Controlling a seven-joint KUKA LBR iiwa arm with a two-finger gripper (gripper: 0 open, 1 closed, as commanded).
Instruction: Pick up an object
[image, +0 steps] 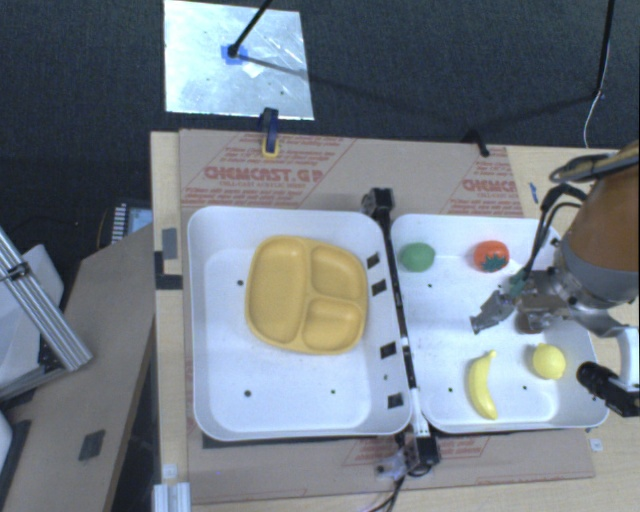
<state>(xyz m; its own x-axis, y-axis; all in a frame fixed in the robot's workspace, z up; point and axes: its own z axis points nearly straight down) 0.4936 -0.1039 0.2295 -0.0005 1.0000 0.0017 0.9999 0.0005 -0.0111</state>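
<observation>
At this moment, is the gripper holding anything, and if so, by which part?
Nothing is held. The gripper sits over bare floor of the right bin, apart from the banana, lemon, tomato and lime.

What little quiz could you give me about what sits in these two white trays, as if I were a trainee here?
1. True or false: the yellow divided plate lies in the same bin as the banana.
2. Which thing lies nearest the divider between the bins? A) green ball B) tomato C) lemon
3. Fill in: the robot's hand is over the ____ bin.

Key
1. False: the plate is alone in the left bin.
2. A.
3. Right, among the four fruits.
</observation>
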